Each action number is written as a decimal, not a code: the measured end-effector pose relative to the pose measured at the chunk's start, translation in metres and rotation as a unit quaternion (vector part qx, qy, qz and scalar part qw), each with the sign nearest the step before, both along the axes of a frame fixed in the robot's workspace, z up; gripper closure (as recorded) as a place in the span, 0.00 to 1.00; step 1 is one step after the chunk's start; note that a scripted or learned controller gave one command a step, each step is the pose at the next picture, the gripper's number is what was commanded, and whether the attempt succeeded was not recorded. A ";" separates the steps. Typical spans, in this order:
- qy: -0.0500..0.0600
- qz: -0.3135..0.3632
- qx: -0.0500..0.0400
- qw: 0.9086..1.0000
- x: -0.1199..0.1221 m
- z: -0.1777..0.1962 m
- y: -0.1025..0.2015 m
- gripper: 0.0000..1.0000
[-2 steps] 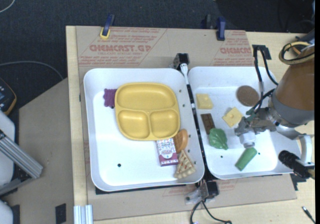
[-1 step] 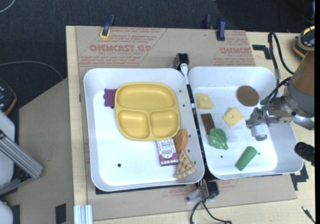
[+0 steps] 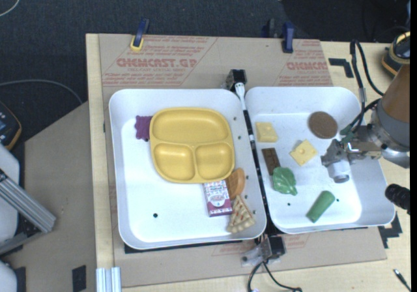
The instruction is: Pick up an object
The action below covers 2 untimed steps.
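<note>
My gripper hangs over the right side of the right bin, reaching in from the right. To its left lie a yellow cheese wedge, a green leafy piece and a dark brown bar. A green cylinder rests below the gripper, near the bin's front. A brown round cookie sits just above it, and a pale yellow block lies further left. I see nothing between the fingers.
The left bin holds a yellow divided plate, a purple piece at the plate's left, a small red carton, an orange-brown sausage and a waffle wedge. Clamps and cables line the bench edges.
</note>
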<state>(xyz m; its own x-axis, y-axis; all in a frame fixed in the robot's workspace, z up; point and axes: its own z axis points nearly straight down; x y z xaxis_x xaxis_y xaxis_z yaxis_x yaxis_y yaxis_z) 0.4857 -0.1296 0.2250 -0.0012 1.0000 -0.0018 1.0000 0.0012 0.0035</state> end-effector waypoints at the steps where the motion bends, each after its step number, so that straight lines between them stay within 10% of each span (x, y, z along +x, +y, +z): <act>1: 0.003 0.002 0.003 1.000 0.001 -0.005 0.059 1.00; 2: 0.000 0.002 0.002 1.000 0.011 0.003 0.104 1.00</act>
<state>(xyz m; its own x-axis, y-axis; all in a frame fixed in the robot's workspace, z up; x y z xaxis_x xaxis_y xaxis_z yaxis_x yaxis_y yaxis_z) 0.4969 -0.0254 0.2283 -0.0060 1.0000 0.0013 1.0000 0.0060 0.0027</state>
